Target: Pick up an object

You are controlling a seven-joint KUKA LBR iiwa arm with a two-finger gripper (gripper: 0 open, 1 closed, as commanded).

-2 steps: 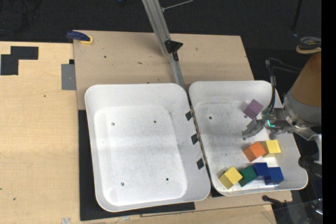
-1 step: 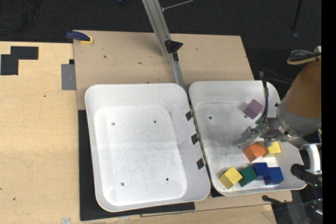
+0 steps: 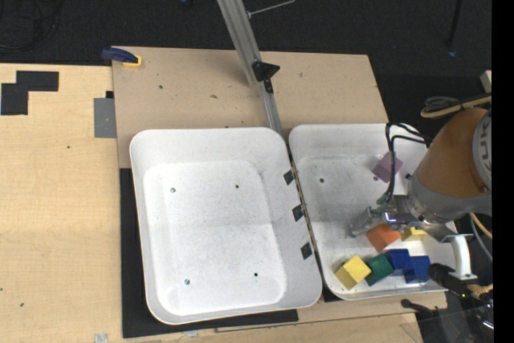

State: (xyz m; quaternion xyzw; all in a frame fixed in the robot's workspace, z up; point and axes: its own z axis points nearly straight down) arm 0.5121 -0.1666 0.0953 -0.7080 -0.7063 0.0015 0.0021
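Note:
My gripper (image 3: 374, 222) is low in the right bin (image 3: 337, 153), reaching in from the right under the orange-banded wrist. An orange block (image 3: 383, 237) lies directly beneath and touching it in the view; whether it is gripped is not visible. Along the bin's front edge sit a yellow block (image 3: 352, 271), a green block (image 3: 379, 267) and a blue block (image 3: 407, 263). A small pale yellow piece (image 3: 416, 234) shows beside the wrist. A purple block (image 3: 388, 166) lies farther back, near the arm's cable.
The left bin (image 3: 161, 153) stands beside the right one, with black clips on the shared rim. A slanted aluminium bar (image 3: 238, 20) rises behind the bins. The arm's body covers the right bin's right side.

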